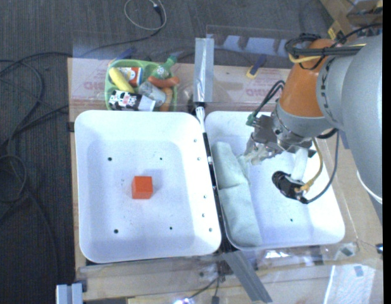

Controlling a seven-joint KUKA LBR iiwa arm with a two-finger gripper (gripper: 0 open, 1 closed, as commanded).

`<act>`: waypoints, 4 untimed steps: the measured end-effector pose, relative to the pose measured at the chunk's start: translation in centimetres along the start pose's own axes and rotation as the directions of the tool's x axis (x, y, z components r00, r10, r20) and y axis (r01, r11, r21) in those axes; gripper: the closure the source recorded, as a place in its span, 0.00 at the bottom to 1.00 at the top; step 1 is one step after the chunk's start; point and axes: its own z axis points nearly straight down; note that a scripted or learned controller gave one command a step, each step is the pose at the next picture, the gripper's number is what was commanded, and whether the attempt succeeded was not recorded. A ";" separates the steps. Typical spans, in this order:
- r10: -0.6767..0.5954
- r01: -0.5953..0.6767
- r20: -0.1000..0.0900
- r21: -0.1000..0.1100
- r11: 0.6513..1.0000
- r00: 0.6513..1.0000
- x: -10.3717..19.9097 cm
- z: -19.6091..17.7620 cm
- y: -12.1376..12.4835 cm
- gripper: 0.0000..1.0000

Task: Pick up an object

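Camera view:
End effector [257,154]: you see it low in the right bin [309,230], beside the pale cloth [236,189]; its opening can't be judged.
Orange cube [142,187]: mid left bin [94,132], far off.
Risk: you may snag cloth.

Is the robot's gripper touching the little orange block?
Apart. The camera view shows the orange block alone in the left bin, while the gripper is over the right bin.
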 end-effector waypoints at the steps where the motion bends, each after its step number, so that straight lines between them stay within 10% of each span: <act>1: 0.000 0.000 0.000 0.000 1.000 1.000 0.0 0.0 0.0 0.00; 2: 0.063 -0.063 0.001 -0.001 0.998 0.998 -5.8 -3.1 0.5 0.00; 3: 0.051 -0.051 0.000 0.001 0.999 0.999 1.3 -0.2 2.0 0.00; 4: -0.029 0.029 0.002 -0.002 1.000 1.000 -5.5 -2.4 2.3 0.00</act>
